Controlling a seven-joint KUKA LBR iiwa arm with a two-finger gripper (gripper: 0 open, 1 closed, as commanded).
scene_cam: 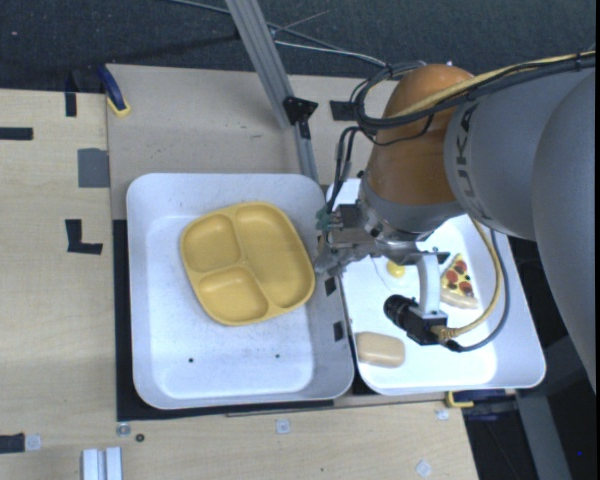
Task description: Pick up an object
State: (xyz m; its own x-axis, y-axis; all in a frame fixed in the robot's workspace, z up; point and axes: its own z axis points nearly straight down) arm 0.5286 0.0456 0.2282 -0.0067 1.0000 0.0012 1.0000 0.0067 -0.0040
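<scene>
Gripper (332, 251) sits low at the seam between the two bins, its metal end at the right edge of the yellow plate (246, 264); can't tell if it's apart or together, the wrist hardware hides that, and nothing shows clamped in it. Orange band (420, 128) and grey arm (540, 118) loom above it from the right, w/ a yellow cable (495, 268) looping down over the right bin (515, 353). Candidates for the pick: the plate, a three-compartment dish lying flat in the left bin (160, 358), toward its far right; in the right bin a toy pizza slice (458, 282) just right of the wrist, a tan soap-like block (380, 349) at the near left corner, and a small yellow bit (395, 268) partly under the arm. A black fitting (412, 316) hangs off the wrist between slice and block. Step in hand, my guess: approach/reach, no grasp made yet. Next move prob needs the tool centred over one item, clear of the bin walls; the plate's thin rim looks hard to pinch, block looks easier. Surface: pale wood bench (40, 298) w/ black tape marks (80, 236), blue clamp (115, 90) at the far left corner, grey pole (265, 48) slanting up toward the far side over dark carpet (100, 13).
</scene>
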